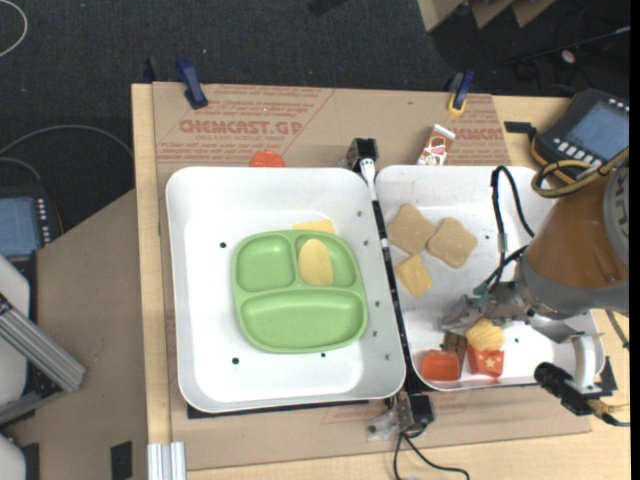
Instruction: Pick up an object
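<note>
End effector positioned lower right of frame, above yellow item in right bin; finger state cannot be told.

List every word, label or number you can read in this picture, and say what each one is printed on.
"CHEMCAST G P": large red print on the brown protective paper of the board under the bins, at its top edge.
Smaller red lines above and below it, and more red print near the board's right side: too blurred to read.
Small red and white packet behind the right bin: print too small to read.
</note>
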